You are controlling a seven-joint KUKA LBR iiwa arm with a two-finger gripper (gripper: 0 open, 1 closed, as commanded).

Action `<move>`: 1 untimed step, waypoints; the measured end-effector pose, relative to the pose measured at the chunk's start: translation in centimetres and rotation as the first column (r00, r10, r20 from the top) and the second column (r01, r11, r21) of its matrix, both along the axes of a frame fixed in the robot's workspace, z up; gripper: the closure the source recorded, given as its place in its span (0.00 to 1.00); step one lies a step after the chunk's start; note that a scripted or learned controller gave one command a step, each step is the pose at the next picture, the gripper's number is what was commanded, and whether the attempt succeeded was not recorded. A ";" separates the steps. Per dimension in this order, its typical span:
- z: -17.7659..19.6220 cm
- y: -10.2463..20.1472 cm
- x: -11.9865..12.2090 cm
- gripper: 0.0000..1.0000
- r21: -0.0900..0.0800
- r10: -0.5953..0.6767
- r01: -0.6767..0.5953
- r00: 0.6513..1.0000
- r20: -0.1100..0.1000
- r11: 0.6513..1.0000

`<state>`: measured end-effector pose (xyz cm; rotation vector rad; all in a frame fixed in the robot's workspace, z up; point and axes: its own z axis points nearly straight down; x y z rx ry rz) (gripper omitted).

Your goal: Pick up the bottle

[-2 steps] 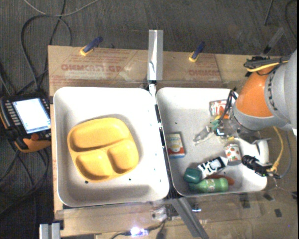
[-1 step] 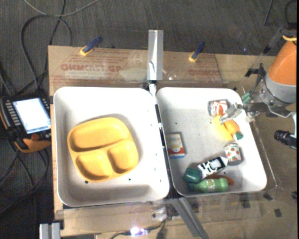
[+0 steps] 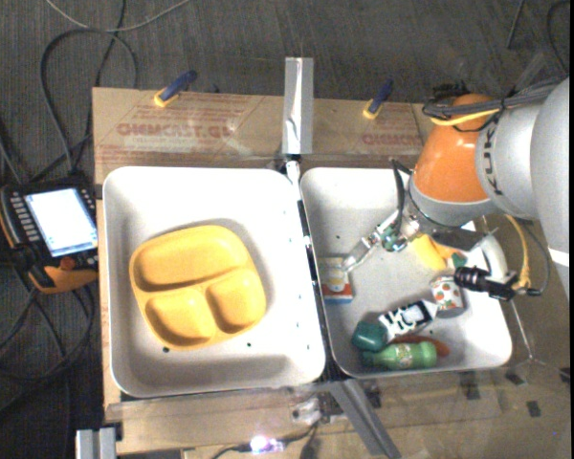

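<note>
The green bottle [image 3: 403, 354] lies on its side at about six o'clock in the right bin [image 3: 364, 191], close to the front wall, touching a dark green object [image 3: 368, 335]. It looks like light, smooth plastic, likely to roll; I'd grip across its middle. The gripper [image 3: 394, 239] hangs near the bin's centre, well apart from it; whether its fingers are apart I cannot tell.
</note>
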<state>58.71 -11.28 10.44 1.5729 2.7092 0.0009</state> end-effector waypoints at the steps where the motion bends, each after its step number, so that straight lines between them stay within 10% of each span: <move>1: 12.5 -5.5 5.0 0.00 0.000 -0.068 0.068 0.998 -0.007 0.998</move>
